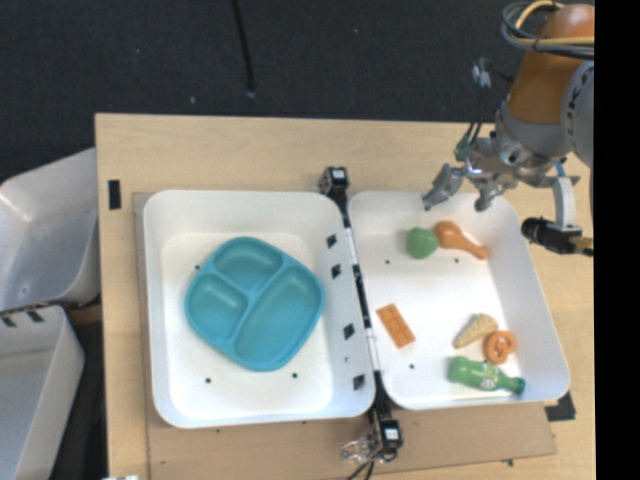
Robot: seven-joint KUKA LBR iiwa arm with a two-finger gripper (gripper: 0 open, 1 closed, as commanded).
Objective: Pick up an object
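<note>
The tool [462, 190] is hovering spread wide and gripping nothing, at twelve o'clock of the drumstick [461, 238] in the right bin [535, 298]; the pick is not yet starting.

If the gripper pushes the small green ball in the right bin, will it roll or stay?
The green ball looks round, so it would probably roll on the smooth floor of the right bin. The orange drumstick beside it might stop it. It looks small, so likely light.
</note>
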